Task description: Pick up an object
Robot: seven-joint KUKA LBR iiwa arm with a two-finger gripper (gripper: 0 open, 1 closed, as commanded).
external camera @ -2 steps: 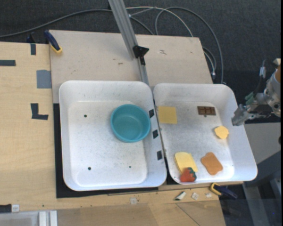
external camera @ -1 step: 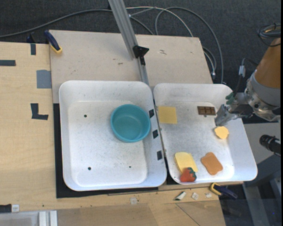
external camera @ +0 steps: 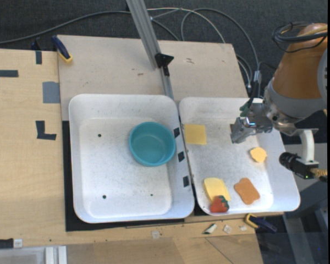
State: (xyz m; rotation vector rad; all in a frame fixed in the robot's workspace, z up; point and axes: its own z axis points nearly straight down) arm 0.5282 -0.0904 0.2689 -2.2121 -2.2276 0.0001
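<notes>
Gripper (external camera: 239, 132) hangs over the right white bin (external camera: 283, 202), its state impossible to tell; likeliest target, the small yellow foam chunk (external camera: 258, 155), lies just beside it near the bin's right edge.

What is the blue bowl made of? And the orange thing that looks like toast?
The blue bowl looks like smooth plastic: even teal colour, soft sheen on its rim. The orange toast piece looks like matte plastic or foam play food: flat, rounded edges, no shine. The view can't settle which.
</notes>
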